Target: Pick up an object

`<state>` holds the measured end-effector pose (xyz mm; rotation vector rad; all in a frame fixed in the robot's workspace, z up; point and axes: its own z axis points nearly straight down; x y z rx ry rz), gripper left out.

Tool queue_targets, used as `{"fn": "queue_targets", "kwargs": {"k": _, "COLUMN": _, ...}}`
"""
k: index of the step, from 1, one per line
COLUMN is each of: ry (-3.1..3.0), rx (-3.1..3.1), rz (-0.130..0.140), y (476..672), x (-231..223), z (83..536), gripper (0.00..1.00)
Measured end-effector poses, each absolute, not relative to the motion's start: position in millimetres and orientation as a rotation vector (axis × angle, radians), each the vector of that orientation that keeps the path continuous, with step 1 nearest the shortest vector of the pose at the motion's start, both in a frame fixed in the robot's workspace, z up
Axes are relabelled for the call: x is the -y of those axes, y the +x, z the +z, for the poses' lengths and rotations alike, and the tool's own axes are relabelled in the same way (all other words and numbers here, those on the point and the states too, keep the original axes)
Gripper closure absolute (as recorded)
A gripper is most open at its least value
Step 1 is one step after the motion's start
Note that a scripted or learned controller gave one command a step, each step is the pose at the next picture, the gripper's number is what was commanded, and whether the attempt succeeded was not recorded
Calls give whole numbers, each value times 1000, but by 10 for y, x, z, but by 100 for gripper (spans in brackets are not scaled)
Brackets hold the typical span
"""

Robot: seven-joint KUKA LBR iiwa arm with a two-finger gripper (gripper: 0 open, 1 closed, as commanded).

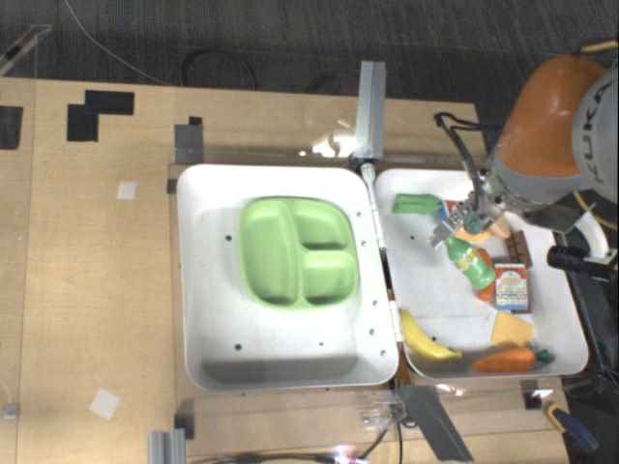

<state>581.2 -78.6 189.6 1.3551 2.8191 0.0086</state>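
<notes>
1. So, candidate objects all sit in the right bin point(580, 351). Nearest the gripper point(464, 222) is a green bottle point(471, 262) with an orange cap end, lying tilted in the bin's middle, its upper end right under the fingertips.
2. Gripper is low over the bottle's upper end, close or touching; can't tell which. Whether the claw is apart or together: cannot tell, the wrist and clutter mask it. Nothing is visibly lifted.
3. Just beside the bottle, on its right: a small red-and-blue box point(512, 287), lying flat.
4. Above that box, a dark brown bar point(518, 248), partly under the arm.
5. Back-left of the bin: a flat green block point(417, 204), apart from the gripper.
6. Front edge: a banana point(426, 339) at the left corner, a carrot point(507, 360) along the front wall, an orange-yellow wedge point(512, 329) just behind the carrot.
7. Left bin point(208, 346) holds a green divided plate point(296, 251), centred, three compartments.
8. Arm point(556, 129) comes in from the right, orange band above the wrist, hanging over the right bin's back-right corner.
</notes>
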Motion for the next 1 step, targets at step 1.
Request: {"fn": "queue_targets", "kwargs": {"k": 1, "ry": 1693, "rx": -2641, "rz": 6, "y": 5970, "x": 137, "z": 2228, "gripper": 100}}
